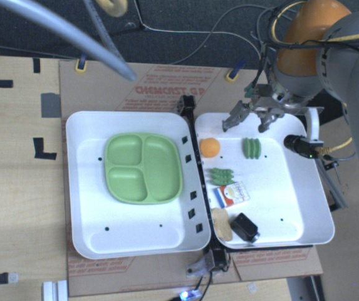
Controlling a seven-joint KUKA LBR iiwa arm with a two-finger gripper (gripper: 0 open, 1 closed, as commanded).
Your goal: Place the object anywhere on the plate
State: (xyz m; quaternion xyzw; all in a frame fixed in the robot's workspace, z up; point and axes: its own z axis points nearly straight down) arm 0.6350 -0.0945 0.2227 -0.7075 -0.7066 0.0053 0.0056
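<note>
A green plate (143, 168) with three compartments lies in the left bin (85, 231). The right bin (298, 218) holds an orange ball (210, 147), a green ridged piece (251, 148), a green leafy item (222, 176), a white, red and blue packet (230, 195), a tan oblong piece (222, 223) and a black block (244, 226). My gripper (249, 121) hangs open above the far part of the right bin, its two fingers spread, nothing between them. It stands just beyond the green ridged piece and right of the orange ball.
A black divider (193, 168) with clips runs between the two bins. Cables trail across the dark bench top behind the bins. A grey pole (60, 27) slants across the upper left. The arm's orange band (314, 24) sits at the upper right.
</note>
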